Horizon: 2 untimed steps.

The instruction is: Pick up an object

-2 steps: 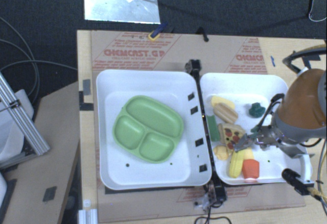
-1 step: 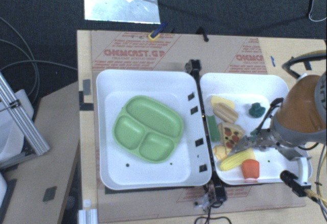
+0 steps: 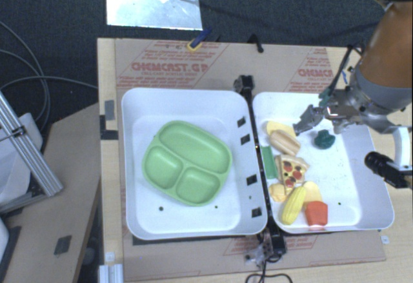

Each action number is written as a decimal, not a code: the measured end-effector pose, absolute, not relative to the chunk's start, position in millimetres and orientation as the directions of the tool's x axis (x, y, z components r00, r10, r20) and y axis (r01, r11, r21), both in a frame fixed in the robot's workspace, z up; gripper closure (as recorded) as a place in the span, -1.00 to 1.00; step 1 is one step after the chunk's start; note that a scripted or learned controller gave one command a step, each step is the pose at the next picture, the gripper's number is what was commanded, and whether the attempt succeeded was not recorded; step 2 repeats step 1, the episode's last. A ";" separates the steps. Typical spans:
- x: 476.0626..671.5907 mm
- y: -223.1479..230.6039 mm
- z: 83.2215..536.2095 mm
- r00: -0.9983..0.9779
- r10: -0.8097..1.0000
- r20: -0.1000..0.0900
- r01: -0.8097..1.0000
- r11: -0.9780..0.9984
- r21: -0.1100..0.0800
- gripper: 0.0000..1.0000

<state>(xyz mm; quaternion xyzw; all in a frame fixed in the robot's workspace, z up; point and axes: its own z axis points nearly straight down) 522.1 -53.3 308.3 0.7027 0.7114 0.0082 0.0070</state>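
Observation:
My gripper (image 3: 322, 124) hangs over the back of the right bin (image 3: 361, 211), open, with nothing between its fingers. A small teal toy (image 3: 324, 140) lies on the bin floor just below and in front of it. To the left sit a yellow piece (image 3: 277, 127) and a hot dog bun (image 3: 284, 142). Further forward along the bin's left side are a green stick (image 3: 268, 161), a pizza slice (image 3: 292, 171), a yellow corn cob (image 3: 293, 204) and a red-orange block (image 3: 316, 213).
The left bin (image 3: 139, 204) holds a green divided plate (image 3: 187, 162). A black divider with clips (image 3: 253, 146) runs between the bins. A black fitting on the arm (image 3: 386, 168) hangs over the right bin's right edge. Cardboard (image 3: 174, 66) lies under both bins.

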 end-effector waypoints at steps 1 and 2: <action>483.6 -40.7 178.0 -0.001 1.000 0.002 1.000 0.001 -0.012 -1.00; 483.6 -40.7 178.0 -0.001 1.000 0.002 1.000 0.001 -0.012 -1.00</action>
